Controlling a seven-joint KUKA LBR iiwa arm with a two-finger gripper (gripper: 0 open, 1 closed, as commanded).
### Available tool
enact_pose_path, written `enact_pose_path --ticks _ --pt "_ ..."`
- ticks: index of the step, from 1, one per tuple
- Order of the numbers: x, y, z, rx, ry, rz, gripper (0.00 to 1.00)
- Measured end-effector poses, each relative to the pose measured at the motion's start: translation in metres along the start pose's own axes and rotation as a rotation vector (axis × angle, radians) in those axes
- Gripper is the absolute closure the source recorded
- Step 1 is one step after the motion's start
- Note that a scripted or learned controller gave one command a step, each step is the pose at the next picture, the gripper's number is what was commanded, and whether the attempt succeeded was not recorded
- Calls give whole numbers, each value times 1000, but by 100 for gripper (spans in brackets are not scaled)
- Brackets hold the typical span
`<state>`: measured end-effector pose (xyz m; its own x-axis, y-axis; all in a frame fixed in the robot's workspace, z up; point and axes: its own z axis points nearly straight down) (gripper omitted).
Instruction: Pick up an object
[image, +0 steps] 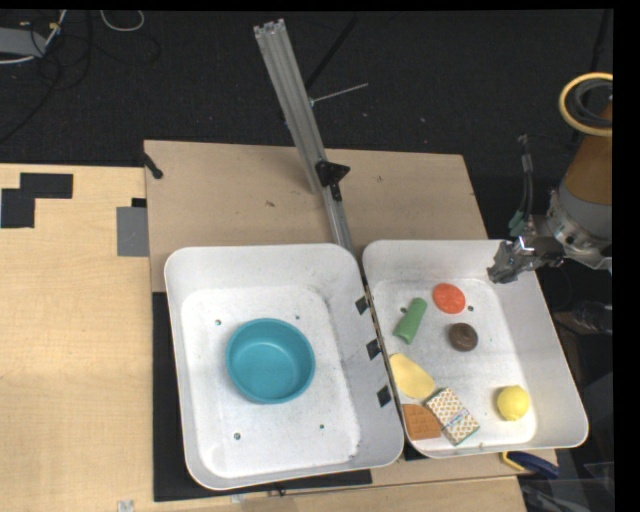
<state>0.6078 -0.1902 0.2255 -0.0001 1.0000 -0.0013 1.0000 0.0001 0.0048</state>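
So the arm is reaching in from the right and the hand (506, 264) is hanging over the far right rim of the right bin (560, 395), nothing visibly between its tips. Honestly can't tell how far open it is, it's just a dark blob at this angle.

Closest candidate is the red disc (449, 297), sitting just down and to the left of the hand, inside the bin. The brown ball (462, 337) is lying a bit further down from that. The green cylinder (409, 320) is further left, with its long axis tilting roughly toward the hand. The yellow ball (512, 402) is well below the hand, near the front edge.

I'm guessing a short drop toward the red disc is the easy play.
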Motion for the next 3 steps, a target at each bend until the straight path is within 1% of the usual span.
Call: enact_pose_path --ticks 1,2,3 --pt "0 0 -22 3 1 0 100" --pt "46 12 -23 5 1 -3 100" --pt "101 14 -9 6 2 -3 100"
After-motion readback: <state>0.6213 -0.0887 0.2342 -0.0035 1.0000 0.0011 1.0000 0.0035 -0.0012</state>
